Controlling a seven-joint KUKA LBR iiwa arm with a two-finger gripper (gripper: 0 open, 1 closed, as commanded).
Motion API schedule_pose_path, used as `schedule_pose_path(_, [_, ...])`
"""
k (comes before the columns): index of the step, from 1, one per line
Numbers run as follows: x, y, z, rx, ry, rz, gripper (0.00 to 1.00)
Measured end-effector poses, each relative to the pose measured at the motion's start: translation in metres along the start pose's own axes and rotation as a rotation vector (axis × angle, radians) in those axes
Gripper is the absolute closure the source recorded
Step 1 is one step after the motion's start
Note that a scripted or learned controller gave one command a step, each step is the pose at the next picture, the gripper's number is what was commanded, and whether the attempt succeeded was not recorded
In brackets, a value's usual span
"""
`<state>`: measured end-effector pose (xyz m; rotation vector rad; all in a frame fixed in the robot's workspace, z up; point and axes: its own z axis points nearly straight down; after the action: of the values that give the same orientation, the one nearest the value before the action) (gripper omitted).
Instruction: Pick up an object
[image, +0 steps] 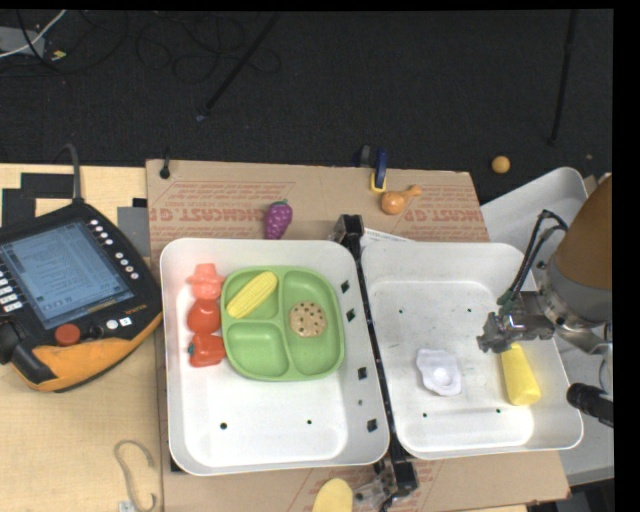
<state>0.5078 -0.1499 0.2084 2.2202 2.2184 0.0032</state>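
The claw (497, 335), jaw state not discernible, is seen at right-centre of frame with the yellow block (519, 375) lying just below-right of it, long axis near-vertical in frame.

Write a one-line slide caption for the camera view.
Gripper low in the right bin beside a yellow block and white egg; left bin holds a green tray with corn and cookie.

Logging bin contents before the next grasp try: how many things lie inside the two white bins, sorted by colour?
Yellow: 2, corn cob and yellow block
Green: 1, divided plate
Red-orange: 1, toy figure
Tan: 1, cookie
White: 1, fried egg
Total: 6
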Motion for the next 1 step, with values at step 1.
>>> schedule_pose_path(1, [-0.0011,0.0005,-0.0201,0.003,0.001,0.000,1.00])
